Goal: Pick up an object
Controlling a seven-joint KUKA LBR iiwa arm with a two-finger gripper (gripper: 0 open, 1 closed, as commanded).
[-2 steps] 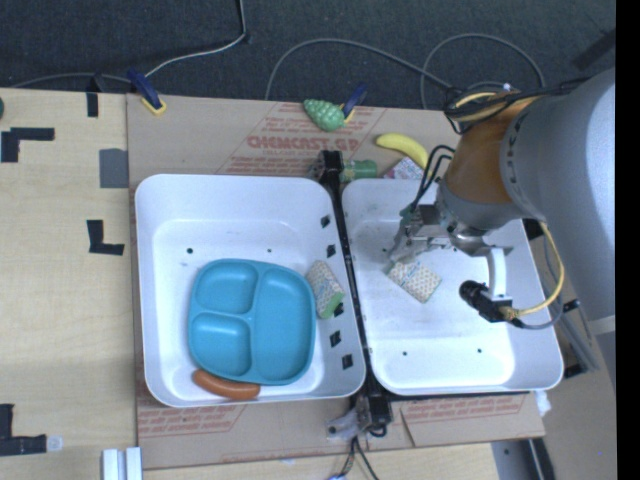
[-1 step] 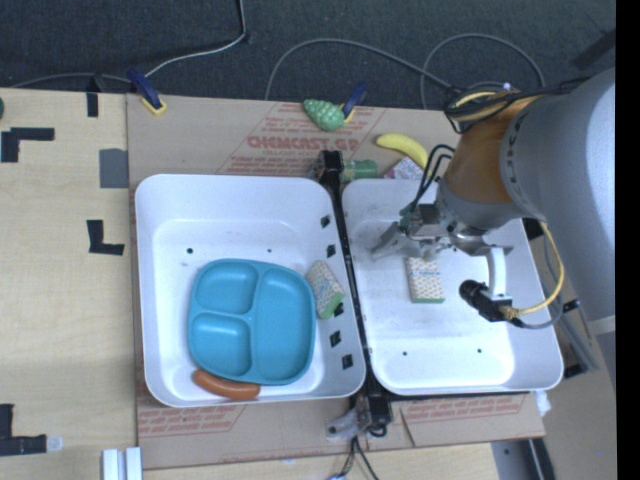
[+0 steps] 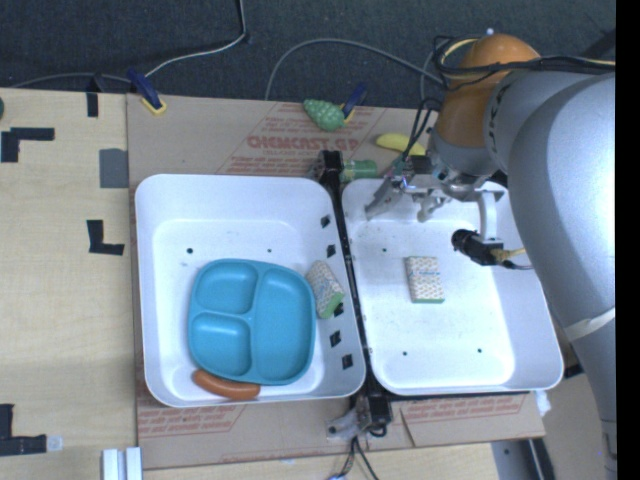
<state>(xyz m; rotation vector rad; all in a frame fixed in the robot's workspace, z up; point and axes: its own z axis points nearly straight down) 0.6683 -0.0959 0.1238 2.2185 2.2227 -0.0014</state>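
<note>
In the right bin (image 3: 470, 363) a small patterned block with a green edge (image 3: 425, 278) lies flat near the middle. My gripper (image 3: 404, 206) hangs over that bin's far left corner, above and a little left of the block and apart from it. Its two grey fingers are spread open with nothing between them. The left bin (image 3: 230, 203) holds a blue divided plate (image 3: 252, 320), an orange sausage (image 3: 226, 385) at the plate's front edge, and a speckled sponge-like piece (image 3: 325, 288) leaning against the bin's right wall.
The grey arm (image 3: 560, 198) covers the right side of the view. A green object (image 3: 323, 114) and a yellow one (image 3: 393, 141) lie on the cardboard behind the bins. Cables run along the back. A black divider (image 3: 345, 268) separates the bins.
</note>
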